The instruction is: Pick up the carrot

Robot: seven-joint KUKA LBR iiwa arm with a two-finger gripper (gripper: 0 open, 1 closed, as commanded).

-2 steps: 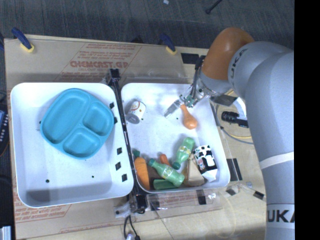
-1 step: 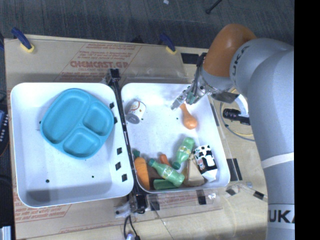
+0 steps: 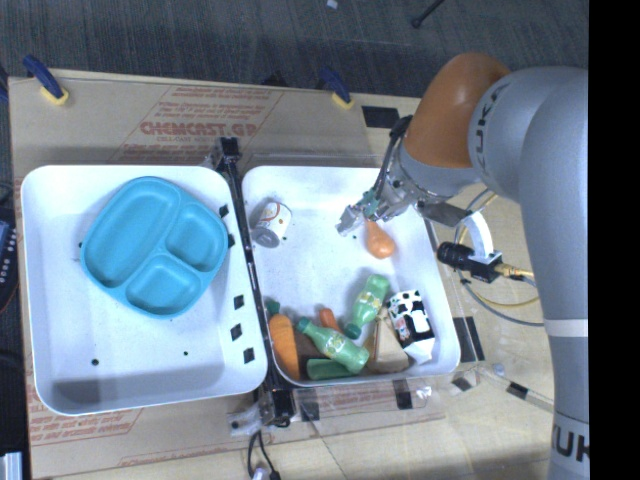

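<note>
The carrot [image 3: 284, 341], orange with a bit of green at its top end, lies along the left wall of the right bin [image 3: 310, 193], near the front corner. It rests against a heap of other items. My gripper [image 3: 362, 214] hangs over the back right part of that bin, well away from the carrot. A small rounded orange piece [image 3: 379, 240] sits just below and to the right of the gripper; whether they touch is unclear.
Beside the carrot lie two green bottles [image 3: 352, 323], a small orange bit [image 3: 327, 317], a black-and-white carton [image 3: 410, 320] and a brown block. A silver can [image 3: 268, 222] lies at the bin's left. The left bin [image 3: 60, 348] holds a blue divided plate [image 3: 155, 245].
</note>
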